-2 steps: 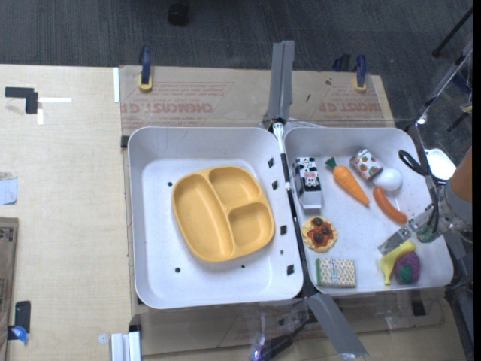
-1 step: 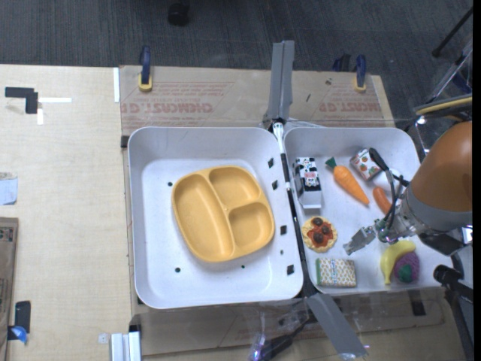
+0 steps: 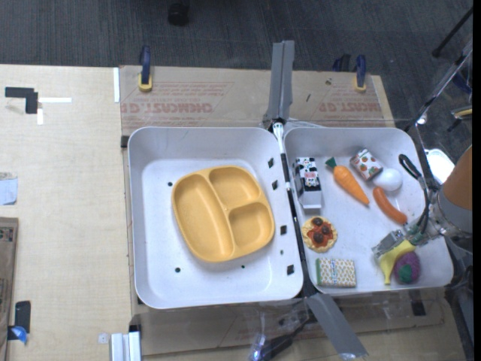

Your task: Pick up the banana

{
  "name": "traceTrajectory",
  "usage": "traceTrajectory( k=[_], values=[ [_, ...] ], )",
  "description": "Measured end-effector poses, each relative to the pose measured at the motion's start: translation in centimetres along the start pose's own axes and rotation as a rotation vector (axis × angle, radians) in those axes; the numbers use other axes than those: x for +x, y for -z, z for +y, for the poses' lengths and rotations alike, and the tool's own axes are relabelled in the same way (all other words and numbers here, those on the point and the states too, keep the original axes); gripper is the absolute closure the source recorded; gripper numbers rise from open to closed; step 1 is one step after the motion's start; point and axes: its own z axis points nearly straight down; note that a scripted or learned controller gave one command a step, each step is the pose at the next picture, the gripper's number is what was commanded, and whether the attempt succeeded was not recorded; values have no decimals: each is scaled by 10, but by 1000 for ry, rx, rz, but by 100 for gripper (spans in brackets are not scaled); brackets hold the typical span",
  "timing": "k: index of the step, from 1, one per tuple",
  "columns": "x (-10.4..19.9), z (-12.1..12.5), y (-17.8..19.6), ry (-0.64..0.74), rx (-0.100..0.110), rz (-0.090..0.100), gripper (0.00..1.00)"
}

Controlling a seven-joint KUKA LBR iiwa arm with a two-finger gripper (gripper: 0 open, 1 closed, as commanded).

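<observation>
Right bin point(image 3: 361, 135), contents: one banana point(image 3: 388, 262), yellow, lying near the bin's lower right corner, its lower end pointing toward the front wall; one purple-and-green round fruit point(image 3: 407, 268) touching the banana's right side; two carrots, one orange with green top point(image 3: 350, 183) in the upper middle, one plain orange point(image 3: 389, 205) slanting down to the right of it; one white egg point(image 3: 388, 179) just above the second carrot; one small red-and-white patterned packet point(image 3: 366, 165) beside the egg, upper left of it; one black-and-white carton point(image 3: 307, 182) against the left wall; one small round tart with red topping point(image 3: 320, 233) below the carton; one flat green-patterned packet point(image 3: 336, 272) at the front wall, left of the banana.

Left bin point(image 3: 143, 201): one yellow three-compartment plate point(image 3: 222, 212), set at a slant near the middle.

Gripper point(image 3: 402, 238): entering from the right, its metal fingertips low over the banana's upper end, fingers spread a little; contact with the fruit cannot be told; the purple fruit crowds the banana on the right, the second carrot lies just above the fingers.

Bench: cardboard sheet point(image 3: 225, 96) behind both bins, three blue clamps along it.
</observation>
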Motion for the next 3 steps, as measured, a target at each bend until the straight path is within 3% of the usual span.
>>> traceTrajectory(
  k=[1, 2, 3],
  values=[
    [0, 1, 9, 1, -1, -1, 100],
    [0, 1, 9, 0, -1, -1, 0],
    [21, 8, 0, 17, 0, -1, 0]
  ],
)
